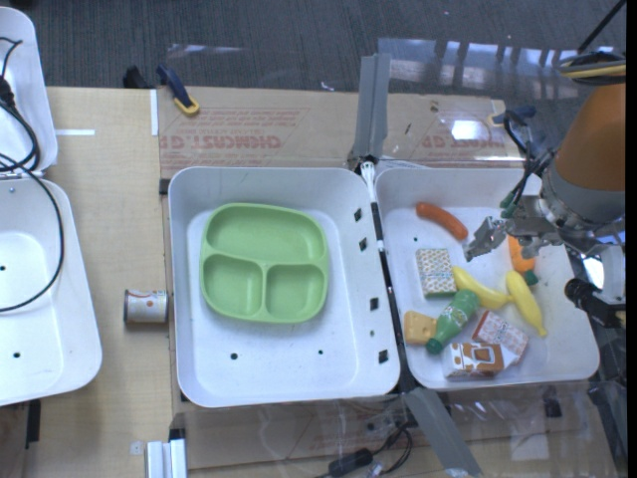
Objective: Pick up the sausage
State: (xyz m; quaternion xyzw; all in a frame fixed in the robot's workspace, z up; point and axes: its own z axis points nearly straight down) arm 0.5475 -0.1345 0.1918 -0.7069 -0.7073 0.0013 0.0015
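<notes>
The sausage is a short orange-red link lying at a slant in the back left part of the right bin. Nothing touches it. My gripper hangs just right of the sausage's near end, over the middle of that bin, at the end of the grey arm with the orange band. It looks open, and nothing is between its fingers.
Near the sausage lie a speckled cracker, two bananas, a green bottle, an orange wedge, a small carton and a carrot. The left bin holds a green divided plate.
</notes>
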